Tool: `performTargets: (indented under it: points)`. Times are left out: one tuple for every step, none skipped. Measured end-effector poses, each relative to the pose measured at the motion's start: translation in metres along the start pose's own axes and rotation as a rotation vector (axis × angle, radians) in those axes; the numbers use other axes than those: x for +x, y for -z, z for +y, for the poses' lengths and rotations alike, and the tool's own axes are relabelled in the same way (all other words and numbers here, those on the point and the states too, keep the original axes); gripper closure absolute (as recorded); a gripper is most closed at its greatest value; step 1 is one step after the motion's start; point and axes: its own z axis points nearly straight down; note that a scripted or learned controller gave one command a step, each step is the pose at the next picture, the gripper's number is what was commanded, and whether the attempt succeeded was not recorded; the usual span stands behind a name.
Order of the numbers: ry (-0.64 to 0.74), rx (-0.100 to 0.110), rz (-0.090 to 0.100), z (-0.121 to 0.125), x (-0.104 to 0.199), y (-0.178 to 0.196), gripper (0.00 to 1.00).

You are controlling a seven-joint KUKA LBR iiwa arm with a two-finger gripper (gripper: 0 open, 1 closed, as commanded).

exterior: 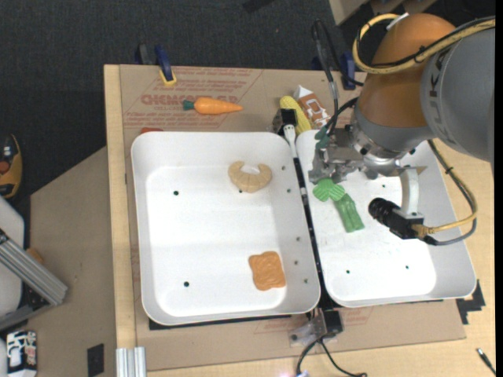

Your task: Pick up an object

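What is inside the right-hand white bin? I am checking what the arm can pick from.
A green flat plastic piece lies near the shallow right white bin's left wall. The grey arm covers the bin's far end, so anything beneath it is hidden.

Dark speckled carpet floor, cardboard-topped bench, aluminium rail at left

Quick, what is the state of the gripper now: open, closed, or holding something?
Gripper: cannot be told. It is over the right bin, just above the green object.
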Motion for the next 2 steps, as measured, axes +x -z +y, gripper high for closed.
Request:
performTargets:
  points:
    - [-0.009, 0.014, -0.004, 0.028, 0.029, -0.002, 1.0]
    - [-0.014, 0.022, -0.004, 0.016, 0.023, -0.002, 1.0]
